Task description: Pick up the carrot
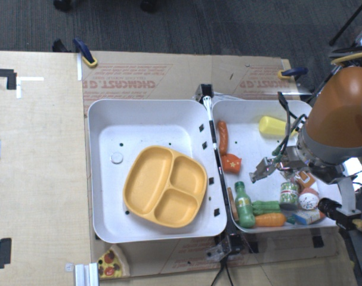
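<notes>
The orange tapered carrot [270, 220] is seen lying at the right white bin's [250, 121] front edge, beside a green bottle [244, 205]. The metal two-finger gripper [261, 171] is held open, empty, above it. "CHEMCAST" is printed on the cardboard [130, 81].

My bench [37, 177] carries brown cardboard [151, 76] with two white bins on it: the left bin [100, 177] at 9 o'clock, the right bin [243, 115] at 3. A pizza-slice toy [109, 264] lies at 7 o'clock of the left bin
</notes>
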